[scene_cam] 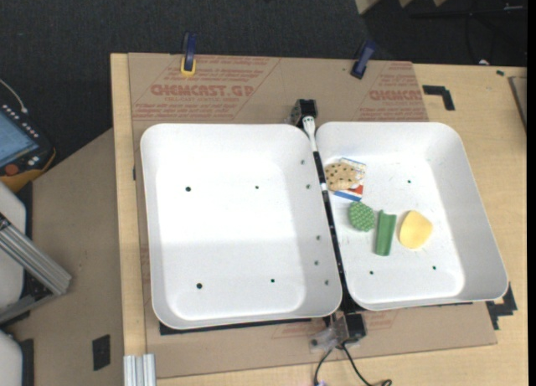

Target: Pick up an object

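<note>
Four small things lie clustered in the left half of the right bin (pixel 456 154), all near the seam between the two bins. Nearest the seam is a tan speckled packet (pixel 342 176) with a red and blue edge. Just below it lies a round green dotted piece (pixel 362 216). Beside that, touching or nearly so, is a green stick (pixel 384 234), lying roughly lengthwise. A yellow rounded lump (pixel 414 229) rests against the stick's right side. Nothing covers any of them, though they crowd one another. The left bin (pixel 226 225) sits alongside, its rim meeting the right bin's. Both bins rest on a cardboard sheet (pixel 251 83), held at the far edge by two blue clamps (pixel 189 49). How my gripper is set I cannot tell.
</note>
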`<control>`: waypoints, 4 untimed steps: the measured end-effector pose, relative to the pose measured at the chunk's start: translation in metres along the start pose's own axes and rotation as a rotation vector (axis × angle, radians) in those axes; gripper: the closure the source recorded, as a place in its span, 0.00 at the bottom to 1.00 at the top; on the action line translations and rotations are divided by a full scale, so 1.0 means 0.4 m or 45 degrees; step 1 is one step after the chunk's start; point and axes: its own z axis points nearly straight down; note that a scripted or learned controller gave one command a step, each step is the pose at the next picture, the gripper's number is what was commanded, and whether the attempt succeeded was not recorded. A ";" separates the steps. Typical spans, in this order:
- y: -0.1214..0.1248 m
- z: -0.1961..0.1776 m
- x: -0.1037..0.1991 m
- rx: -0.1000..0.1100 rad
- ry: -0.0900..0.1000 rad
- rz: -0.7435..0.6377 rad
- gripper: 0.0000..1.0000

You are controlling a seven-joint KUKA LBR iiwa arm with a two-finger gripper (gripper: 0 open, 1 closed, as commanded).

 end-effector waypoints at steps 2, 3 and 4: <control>-0.003 0.107 -0.092 0.012 0.002 0.002 1.00; 0.030 0.367 -0.052 0.040 0.015 -0.003 1.00; -0.003 0.109 -0.137 0.012 0.001 0.002 1.00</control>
